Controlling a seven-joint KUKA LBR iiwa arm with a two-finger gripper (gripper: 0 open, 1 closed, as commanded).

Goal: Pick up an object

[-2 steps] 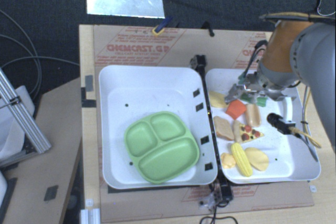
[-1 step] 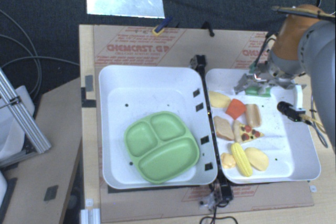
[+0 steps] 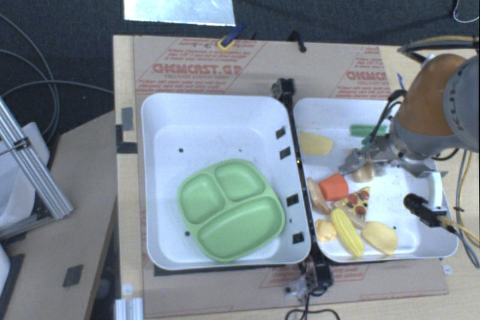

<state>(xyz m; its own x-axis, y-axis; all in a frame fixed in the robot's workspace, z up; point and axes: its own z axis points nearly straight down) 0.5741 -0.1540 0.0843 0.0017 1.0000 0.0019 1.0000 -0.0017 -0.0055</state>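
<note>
**A:** Near edge of the right bin [image 3: 375, 116] first?

**B:** Corn cob [image 3: 346, 230] lies along the front, a yellow lemon-like piece [image 3: 381, 237] just to its right, a small pale piece [image 3: 325, 230] on its left. Pizza slice [image 3: 357, 201] sits just behind the corn.

**A:** Middle?

**B:** Orange-red block [image 3: 334, 186] beside the divider, touching a tan piece [image 3: 316, 195] on its left. Further back — a pale yellow oval [image 3: 316, 144] near the left wall, well apart from the pile.

**A:** The arm?

**B:** Arm [image 3: 439, 105] comes in from the right, orange band over the right bin. Gripper [image 3: 365, 163] is down in the bin's middle, tip at a small beige object [image 3: 364, 174]. From this angle it is unclear whether the fingers are spread or closed, or whether anything is held.

**A:** Behind it?

**B:** Green item [image 3: 365, 130] at the back, partly hidden by the wrist.

**A:** Left bin [image 3: 210, 116]?

**B:** Green divided plate [image 3: 231, 209] — three compartments, lying flat toward the front.
</note>
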